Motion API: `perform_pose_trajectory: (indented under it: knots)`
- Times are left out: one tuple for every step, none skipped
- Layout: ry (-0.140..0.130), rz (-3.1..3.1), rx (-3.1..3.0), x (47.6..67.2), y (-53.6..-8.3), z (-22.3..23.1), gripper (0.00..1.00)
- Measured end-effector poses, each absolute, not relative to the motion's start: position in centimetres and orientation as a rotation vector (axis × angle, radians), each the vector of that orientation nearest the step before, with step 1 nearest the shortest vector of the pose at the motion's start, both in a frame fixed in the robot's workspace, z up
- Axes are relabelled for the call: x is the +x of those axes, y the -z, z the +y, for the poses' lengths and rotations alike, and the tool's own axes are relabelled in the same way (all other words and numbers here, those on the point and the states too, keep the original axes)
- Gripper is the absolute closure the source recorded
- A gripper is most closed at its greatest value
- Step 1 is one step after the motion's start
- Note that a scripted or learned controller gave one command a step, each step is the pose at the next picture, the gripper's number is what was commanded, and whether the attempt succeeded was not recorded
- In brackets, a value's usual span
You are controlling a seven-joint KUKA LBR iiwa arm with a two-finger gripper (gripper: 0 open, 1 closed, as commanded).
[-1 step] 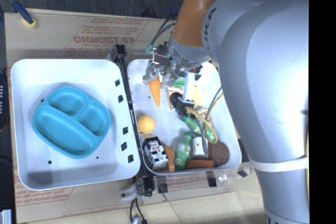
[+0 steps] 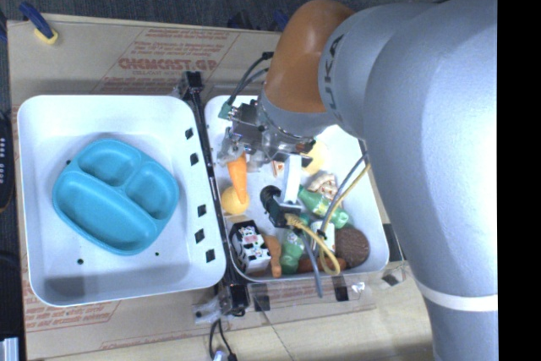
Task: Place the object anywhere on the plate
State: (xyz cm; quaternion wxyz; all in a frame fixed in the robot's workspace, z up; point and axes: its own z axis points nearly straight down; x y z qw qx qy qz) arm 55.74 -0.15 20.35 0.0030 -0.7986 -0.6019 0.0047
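Two bins, one job: you have the gripper (image 2: 239,150) low in the right bin (image 2: 372,220), at the top of an orange carrot-shaped object (image 2: 237,177) lying amid crowded toys; whether it grips is too hidden to tell — lift straight, slowly, clear of the divider (image 2: 205,173), before crossing. The blue plate (image 2: 115,194) sits alone in the left bin (image 2: 42,182); beyond the cardboard-topped bench (image 2: 127,46) lies dark carpet.

The arm (image 2: 406,97) hides much of the right bin (image 2: 372,224); the tool's (image 2: 254,144) fingers are too cluttered to tell.
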Motion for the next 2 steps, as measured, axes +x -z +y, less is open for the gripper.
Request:
perform_pose_trajectory:
  knots:
    - [-0.015,-1.886,-2.506,55.7,-20.4,-0.2,0.0]
    - [-0.019,-1.748,-2.602,52.7,-19.0,0.6,0.0]
